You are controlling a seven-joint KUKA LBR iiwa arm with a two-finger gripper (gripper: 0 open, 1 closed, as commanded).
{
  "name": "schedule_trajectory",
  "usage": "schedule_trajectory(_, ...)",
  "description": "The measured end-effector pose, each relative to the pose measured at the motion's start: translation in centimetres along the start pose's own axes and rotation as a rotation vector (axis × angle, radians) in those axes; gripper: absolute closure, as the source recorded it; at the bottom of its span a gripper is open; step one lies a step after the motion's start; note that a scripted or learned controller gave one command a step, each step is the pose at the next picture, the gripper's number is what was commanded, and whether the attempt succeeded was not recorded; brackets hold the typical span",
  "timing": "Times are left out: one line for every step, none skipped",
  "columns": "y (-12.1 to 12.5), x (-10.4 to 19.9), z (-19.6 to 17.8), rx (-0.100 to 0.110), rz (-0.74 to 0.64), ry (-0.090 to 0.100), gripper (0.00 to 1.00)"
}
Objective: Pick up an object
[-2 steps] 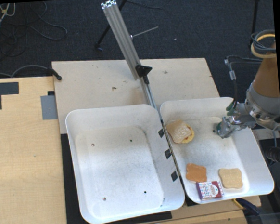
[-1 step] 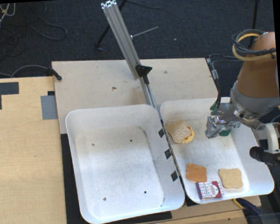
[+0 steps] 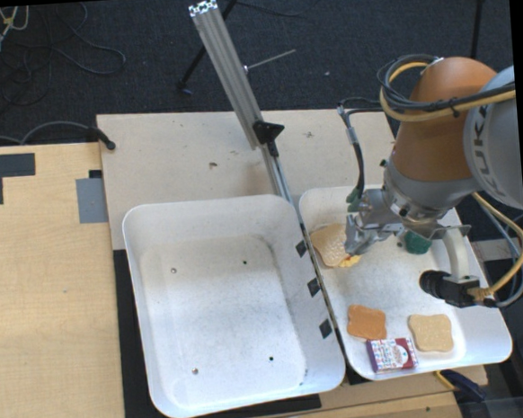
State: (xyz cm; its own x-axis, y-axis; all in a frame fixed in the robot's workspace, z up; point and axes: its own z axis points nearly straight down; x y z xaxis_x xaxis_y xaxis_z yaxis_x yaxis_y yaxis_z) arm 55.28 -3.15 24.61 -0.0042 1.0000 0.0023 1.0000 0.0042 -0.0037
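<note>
Fingers at one of three toast pieces; one packet.

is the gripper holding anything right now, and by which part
Cannot be told. The gripper is down at the right edge of the tan bread slice in the right bin, but no grip is visible.

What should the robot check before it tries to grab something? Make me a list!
1. Gripper is over the right bin: ok.
2. Gripper is right at the tan toast piece by the bin's left wall: ok.
3. Toast piece is actually held: cannot tell.
4. Other things lie apart from the gripper, namely the orange piece, the bread slice and the small packet: ok.
5. Room beside the toast piece, which is close against the wall: not ok.
</note>
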Motion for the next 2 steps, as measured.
schedule_trajectory(0.8,4.8,-0.5,-0.002,0.001,-0.002,1.0)
schedule_trajectory(1.3,9.8,1.5,0.003,0.001,-0.001,1.0)
